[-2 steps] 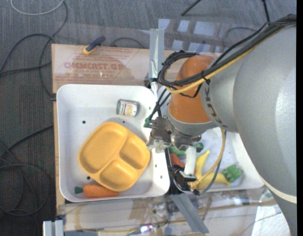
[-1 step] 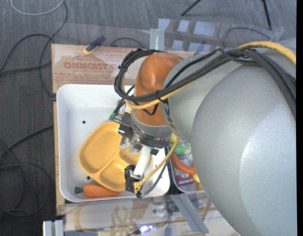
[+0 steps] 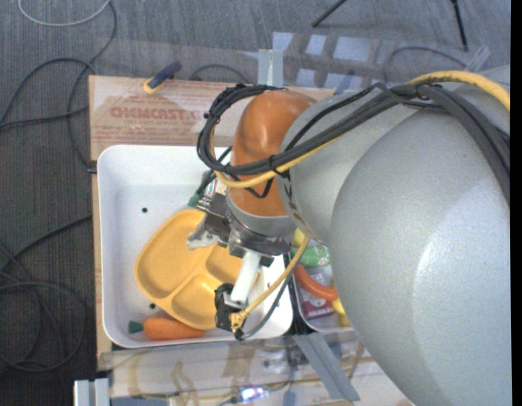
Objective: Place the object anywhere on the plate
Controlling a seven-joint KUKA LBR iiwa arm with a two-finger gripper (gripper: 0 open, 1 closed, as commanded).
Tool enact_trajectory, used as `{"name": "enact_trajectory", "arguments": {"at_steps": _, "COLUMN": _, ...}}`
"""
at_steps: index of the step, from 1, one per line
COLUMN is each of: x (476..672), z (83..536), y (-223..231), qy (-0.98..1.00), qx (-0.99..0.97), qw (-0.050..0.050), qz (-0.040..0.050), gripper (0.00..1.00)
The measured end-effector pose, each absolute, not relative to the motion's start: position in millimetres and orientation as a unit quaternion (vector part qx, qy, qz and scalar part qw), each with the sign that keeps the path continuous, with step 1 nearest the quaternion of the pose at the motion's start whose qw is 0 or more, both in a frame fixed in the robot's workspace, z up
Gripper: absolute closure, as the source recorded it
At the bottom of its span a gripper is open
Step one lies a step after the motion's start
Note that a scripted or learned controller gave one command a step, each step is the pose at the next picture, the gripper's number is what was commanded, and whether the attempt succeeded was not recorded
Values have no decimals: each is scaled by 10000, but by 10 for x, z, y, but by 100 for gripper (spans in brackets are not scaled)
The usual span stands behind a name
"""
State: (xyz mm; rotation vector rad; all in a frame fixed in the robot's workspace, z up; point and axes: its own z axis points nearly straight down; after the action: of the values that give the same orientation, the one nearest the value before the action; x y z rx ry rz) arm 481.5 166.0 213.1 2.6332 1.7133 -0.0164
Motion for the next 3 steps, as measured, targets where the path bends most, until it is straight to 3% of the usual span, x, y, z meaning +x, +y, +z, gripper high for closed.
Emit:
{"name": "enact_trajectory", "arguments": {"at_steps": 1, "x": 5093, "z": 1246, "y": 1269, "qy": 5629, "qx": 8265, "qw": -13, "qz": -45, "gripper": 0}}
{"name": "enact_trajectory", "arguments": {"at_steps": 2, "x": 5093, "z": 1323, "y": 1314, "qy": 5642, "qx": 8257, "qw": -36, "qz": -27, "gripper": 100}}
{"name": "enact_trajectory", "arguments": {"at_steps": 3, "x": 4803, "z": 1375, "y": 1519, "qy": 3872, "qx": 9220, "qw": 2, "qz": -61, "gripper": 100}}
